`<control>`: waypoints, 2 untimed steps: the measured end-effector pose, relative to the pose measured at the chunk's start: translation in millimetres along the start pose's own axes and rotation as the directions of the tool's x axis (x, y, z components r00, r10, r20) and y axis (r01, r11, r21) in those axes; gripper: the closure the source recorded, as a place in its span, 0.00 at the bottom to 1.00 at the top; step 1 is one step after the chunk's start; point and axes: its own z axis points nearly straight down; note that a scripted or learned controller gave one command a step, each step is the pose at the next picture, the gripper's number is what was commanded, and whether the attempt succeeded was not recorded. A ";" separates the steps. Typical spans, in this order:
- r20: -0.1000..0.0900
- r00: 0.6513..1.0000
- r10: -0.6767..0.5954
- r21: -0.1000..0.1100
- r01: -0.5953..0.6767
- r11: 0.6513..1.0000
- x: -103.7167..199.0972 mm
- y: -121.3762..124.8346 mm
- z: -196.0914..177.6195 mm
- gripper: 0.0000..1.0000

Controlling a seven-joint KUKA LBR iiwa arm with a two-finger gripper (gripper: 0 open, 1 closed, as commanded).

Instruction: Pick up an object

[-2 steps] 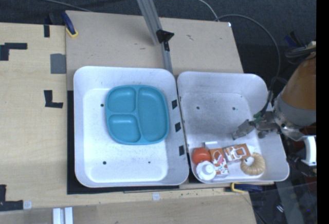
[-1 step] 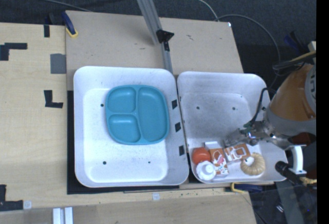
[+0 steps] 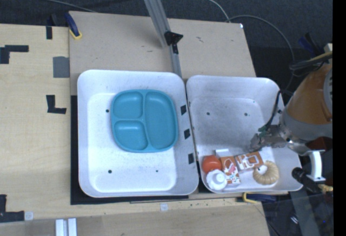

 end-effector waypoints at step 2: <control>0.004 1.000 0.000 -0.009 0.000 1.000 1.1 0.3 -104.3 1.00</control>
